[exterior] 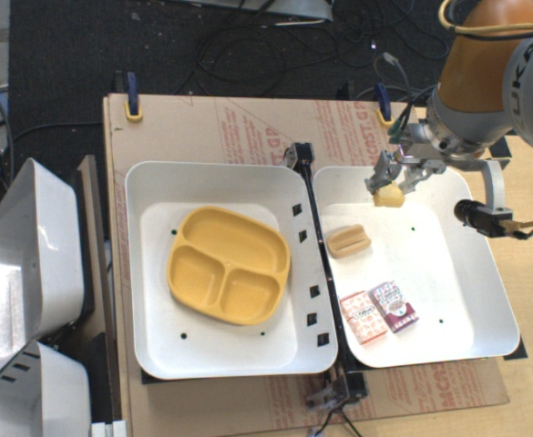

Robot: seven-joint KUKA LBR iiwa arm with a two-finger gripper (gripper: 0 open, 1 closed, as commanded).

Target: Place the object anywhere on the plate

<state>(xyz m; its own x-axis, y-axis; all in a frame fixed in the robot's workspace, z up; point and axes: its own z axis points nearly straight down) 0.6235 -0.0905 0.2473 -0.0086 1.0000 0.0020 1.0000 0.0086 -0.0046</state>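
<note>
Sitting in the left bin [148,244], a yellow plate [228,264]; the right bin [485,308] holds a bun [348,241], two packets [378,310], and the hand [395,182] gripping a pale block [389,195].

Plate [228,265] in left bin [148,244]; bun [348,241], two packets [377,310] in right bin [466,289].

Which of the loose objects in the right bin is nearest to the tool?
The small pale yellow block, directly below the tool; the other objects lie lower.
</note>
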